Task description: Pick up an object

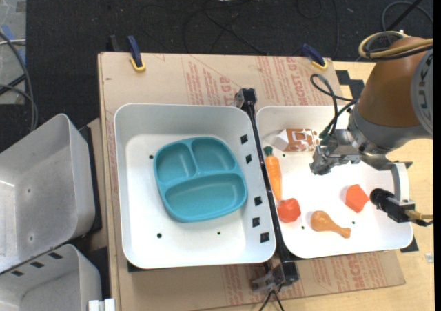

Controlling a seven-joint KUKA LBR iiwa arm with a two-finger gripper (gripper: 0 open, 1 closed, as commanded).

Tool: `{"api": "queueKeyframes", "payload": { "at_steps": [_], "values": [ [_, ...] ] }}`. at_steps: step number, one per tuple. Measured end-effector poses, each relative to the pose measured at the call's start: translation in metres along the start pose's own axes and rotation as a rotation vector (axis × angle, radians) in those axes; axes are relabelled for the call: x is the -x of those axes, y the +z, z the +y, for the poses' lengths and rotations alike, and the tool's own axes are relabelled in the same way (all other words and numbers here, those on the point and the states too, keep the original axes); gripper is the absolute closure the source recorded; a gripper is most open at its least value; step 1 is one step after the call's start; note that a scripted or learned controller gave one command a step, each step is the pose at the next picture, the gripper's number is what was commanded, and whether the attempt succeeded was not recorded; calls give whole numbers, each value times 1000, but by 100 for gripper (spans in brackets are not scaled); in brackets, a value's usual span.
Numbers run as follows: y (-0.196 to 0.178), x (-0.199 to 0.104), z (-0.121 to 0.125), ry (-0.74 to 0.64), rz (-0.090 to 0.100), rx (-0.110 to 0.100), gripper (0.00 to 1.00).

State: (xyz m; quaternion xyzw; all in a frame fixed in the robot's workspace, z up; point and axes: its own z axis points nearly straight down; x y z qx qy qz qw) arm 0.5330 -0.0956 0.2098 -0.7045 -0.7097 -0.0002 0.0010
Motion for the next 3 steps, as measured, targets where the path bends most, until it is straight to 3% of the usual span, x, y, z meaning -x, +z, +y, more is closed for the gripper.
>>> {"api": "queueKeyframes", "payload": {
  "at_steps": [3],
  "values": [
    [-18, -153, -15, -2, 1, 2, 100]
  ]
}}
